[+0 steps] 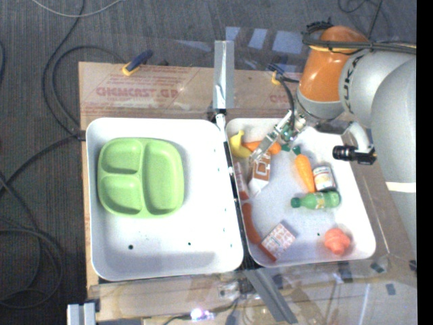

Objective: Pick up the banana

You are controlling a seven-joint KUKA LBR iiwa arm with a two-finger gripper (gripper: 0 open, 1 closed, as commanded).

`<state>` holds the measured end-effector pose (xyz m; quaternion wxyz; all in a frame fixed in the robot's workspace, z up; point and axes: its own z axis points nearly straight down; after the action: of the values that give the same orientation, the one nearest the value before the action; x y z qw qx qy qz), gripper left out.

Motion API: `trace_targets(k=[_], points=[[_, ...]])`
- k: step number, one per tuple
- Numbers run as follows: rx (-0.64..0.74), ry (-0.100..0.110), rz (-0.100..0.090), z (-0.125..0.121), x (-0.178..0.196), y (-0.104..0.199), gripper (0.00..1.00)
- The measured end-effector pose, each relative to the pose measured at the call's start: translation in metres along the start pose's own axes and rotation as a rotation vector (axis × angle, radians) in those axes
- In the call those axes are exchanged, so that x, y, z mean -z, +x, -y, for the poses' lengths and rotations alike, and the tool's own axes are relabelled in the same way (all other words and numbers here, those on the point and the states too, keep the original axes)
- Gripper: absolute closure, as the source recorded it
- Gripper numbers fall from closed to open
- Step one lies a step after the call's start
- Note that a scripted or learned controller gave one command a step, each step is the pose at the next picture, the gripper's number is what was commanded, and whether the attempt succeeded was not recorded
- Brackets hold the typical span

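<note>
The yellow banana [236, 143] lies in the right bin [362, 215], in its far left corner against the wall. Part of it is hidden by an orange item [252, 145] beside it. My gripper [266, 149] reaches down from the orange-banded wrist [327, 70] into the back of that bin. Its tip sits just right of the banana, above the orange item and a small brown-and-white packet [261, 172]. Nothing yellow shows at its tip.
The right bin also holds a carrot [304, 172], a small jar [323, 178], a green bottle [316, 200], a red-orange fruit [337, 241], a pink checked packet [279, 236] and a long red piece [253, 229]. A green divided plate [142, 176] lies in the left bin [169, 249].
</note>
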<state>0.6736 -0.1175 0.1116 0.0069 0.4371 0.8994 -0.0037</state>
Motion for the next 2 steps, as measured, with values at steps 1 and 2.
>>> trace_targets(k=[1, 2], points=[[-0.057, 0.0, -0.017, 0.044, 0.066, 0.042, 0.0], [0.093, 0.0, -0.015, 0.032, 0.059, 0.03, 0.0]])
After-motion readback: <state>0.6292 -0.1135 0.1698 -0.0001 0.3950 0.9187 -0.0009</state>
